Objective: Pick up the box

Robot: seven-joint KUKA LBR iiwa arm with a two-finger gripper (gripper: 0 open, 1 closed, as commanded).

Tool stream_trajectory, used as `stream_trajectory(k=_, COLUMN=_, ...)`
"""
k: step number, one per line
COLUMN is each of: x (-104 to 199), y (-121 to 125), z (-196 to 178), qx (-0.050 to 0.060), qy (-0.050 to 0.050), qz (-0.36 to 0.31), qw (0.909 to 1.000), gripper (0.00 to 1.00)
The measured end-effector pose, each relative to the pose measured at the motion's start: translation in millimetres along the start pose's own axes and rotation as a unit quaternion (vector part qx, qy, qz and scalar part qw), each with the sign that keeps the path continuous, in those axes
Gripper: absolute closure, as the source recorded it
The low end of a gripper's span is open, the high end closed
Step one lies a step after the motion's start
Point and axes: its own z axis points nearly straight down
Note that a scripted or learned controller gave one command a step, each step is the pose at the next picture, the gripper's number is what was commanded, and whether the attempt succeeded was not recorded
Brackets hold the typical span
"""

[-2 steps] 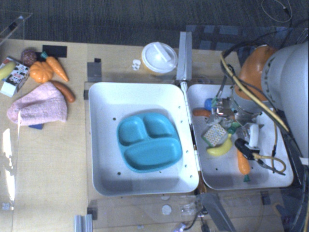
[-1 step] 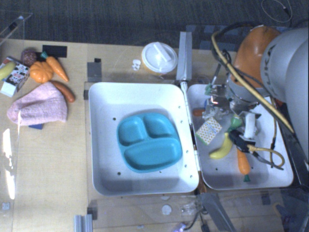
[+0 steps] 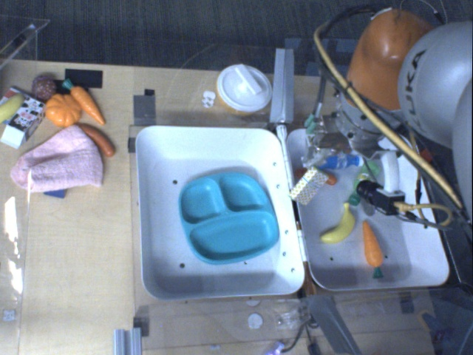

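The box (image 3: pixel 308 185) is a small, flat, silver-and-white chequered pack. It hangs tilted at the left side of the right bin (image 3: pixel 414 276), its lower end over the rim between the two bins. My gripper (image 3: pixel 315 163) stands directly above it, reaching in from the right, with the fingers shut on the box's upper end. The wrist hides the bin's far corner.
The right bin also holds a banana (image 3: pixel 339 226), a carrot (image 3: pixel 372 245), a blue tube (image 3: pixel 341 160) and a green piece (image 3: pixel 366 171). A blue divided plate (image 3: pixel 228 217) lies in the left bin (image 3: pixel 159 220). A pink cloth (image 3: pixel 59 163), toy vegetables (image 3: pixel 74 108) and a white lid (image 3: pixel 244 87) lie on the bench.
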Motion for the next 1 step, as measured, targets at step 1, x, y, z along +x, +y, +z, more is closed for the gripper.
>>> stream_trajectory(k=1, x=-26.1, y=-50.3, z=-34.4, qx=0.0, qy=0.0, qz=-0.07, qw=0.9975, gripper=1.0)
